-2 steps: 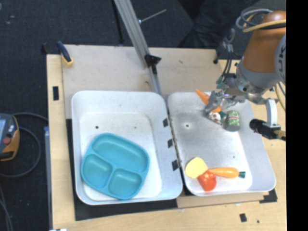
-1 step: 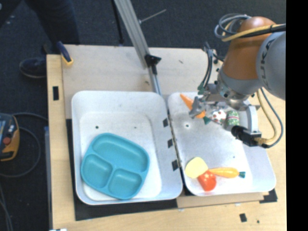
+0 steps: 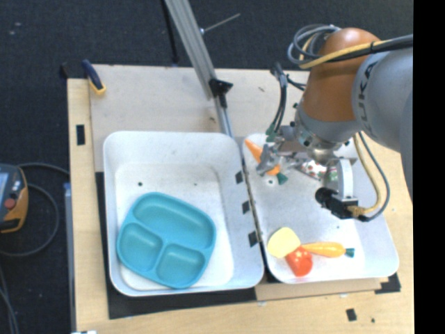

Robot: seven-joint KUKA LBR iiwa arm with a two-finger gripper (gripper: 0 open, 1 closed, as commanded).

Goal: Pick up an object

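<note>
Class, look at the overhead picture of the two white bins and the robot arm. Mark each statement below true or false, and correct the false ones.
1. The blue divided plate lies in the left bin. True.
2. The red toy sits on the blue plate. False: it lies in the right bin, near the front edge.
3. The pale yellow piece touches the red toy. True.
4. The toy carrot lies in the left bin. False: it lies in the right bin, just right of the red toy.
5. The gripper is over the back part of the right bin. True.
6. The arm reaches in from the left. False: it comes from the right.
</note>
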